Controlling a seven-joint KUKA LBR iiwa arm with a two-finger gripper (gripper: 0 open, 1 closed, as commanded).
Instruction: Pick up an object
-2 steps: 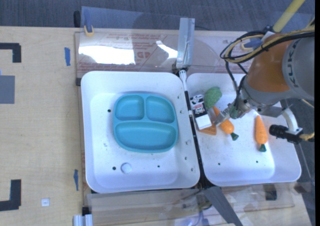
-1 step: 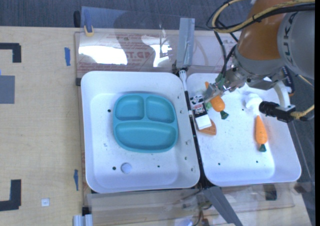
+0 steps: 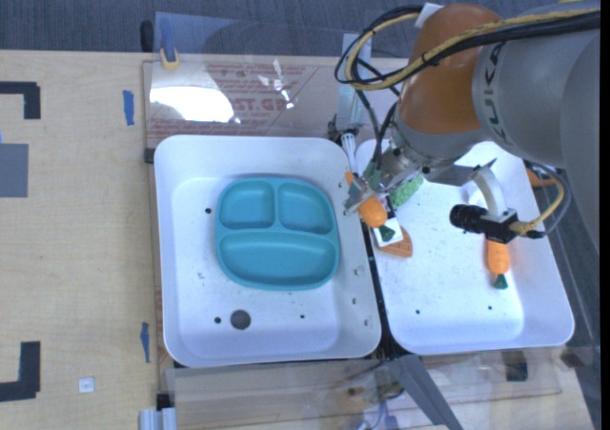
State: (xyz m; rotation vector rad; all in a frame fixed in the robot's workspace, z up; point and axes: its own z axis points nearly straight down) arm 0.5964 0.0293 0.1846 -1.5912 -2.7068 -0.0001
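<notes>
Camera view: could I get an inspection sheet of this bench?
Surface: left bin and right bin, white, side by side.
Job's things: teal divided plate and dark disc in left bin; carrot toy and orange-white piece in right bin.
Clutter: nothing seen.
End effector: low over the bins' shared edge, beside a small orange piece and a green piece; grip unclear.
Cables: yellow-black cables loop above the wrist.
Surroundings: wooden bench, blue tape marks, clear sheet behind left bin.
</notes>
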